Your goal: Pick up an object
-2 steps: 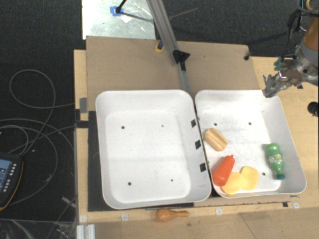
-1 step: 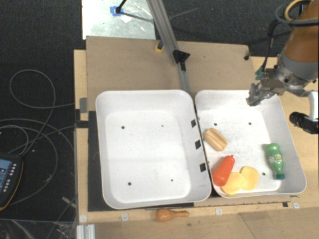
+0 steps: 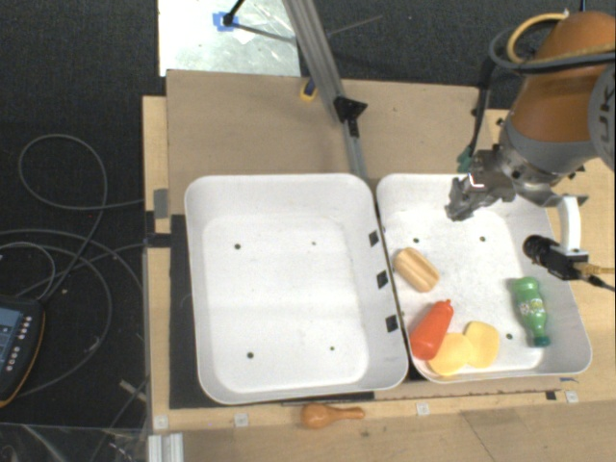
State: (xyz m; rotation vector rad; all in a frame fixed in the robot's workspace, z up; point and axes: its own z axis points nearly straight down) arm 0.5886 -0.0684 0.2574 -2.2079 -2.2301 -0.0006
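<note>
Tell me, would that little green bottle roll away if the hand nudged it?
Probably. The green bottle lies on its side in the right bin, and its round body looks smooth, so it may roll or slip. It seems small and light.

Both bins — the left bin (image 3: 279,287) and the right bin (image 3: 481,248) — were seen to be of smooth white plastic with a faint sheen. The bench (image 3: 250,123) was faced in matt brown board, like unfinished wood or cardboard. The red bottle (image 3: 432,326) and green bottle (image 3: 528,308) appeared as glossy plastic; the yellow pieces (image 3: 469,347) looked smooth and waxy. The tan roll (image 3: 416,269) was matt — bread-like in texture. The gripper (image 3: 466,198) was finished in dull grey metal, and the orange band (image 3: 563,75) above it was satin-smooth.
</note>
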